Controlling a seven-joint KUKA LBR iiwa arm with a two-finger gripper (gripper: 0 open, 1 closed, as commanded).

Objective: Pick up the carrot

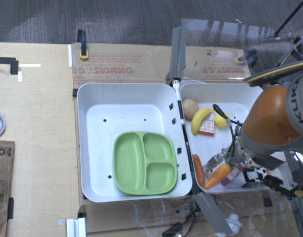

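Note:
The orange carrot [217,175] lies slantwise near the front wall of the right bin [230,94]. My gripper [229,159] hangs low over the bin's front part, right above the carrot's thick upper end. From the right, the arm's orange band [271,116] leans in over the bin and hides its right side. I cannot make out whether the carrot is held.
A long red vegetable [198,170] lies just left of the carrot. Farther back sit a banana [200,119], a brown round fruit [190,107], a lemon [221,121] and a small red-and-white box [207,127]. The left bin [92,132] holds a green divided plate [145,162].

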